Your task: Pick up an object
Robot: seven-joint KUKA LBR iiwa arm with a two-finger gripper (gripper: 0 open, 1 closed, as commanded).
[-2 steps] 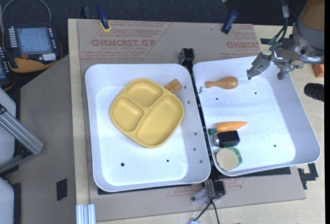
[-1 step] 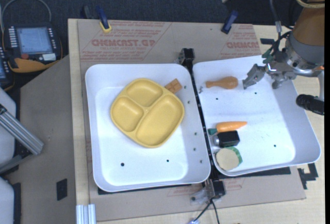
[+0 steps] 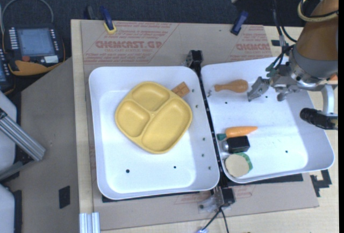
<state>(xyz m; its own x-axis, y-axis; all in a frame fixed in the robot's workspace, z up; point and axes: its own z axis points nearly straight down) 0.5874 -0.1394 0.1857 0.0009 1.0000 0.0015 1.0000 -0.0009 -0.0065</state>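
Drumstick (image 3: 231,86) lengthwise, thin end left.

Arm reached in from the right, pincer lowered and spread.
The grey arm (image 3: 317,38), banded in orange above the wrist, is seen angled downward and leftward; the pincer (image 3: 267,88) is held with its two fingers (image 3: 257,89) parted, nothing gripped between them.
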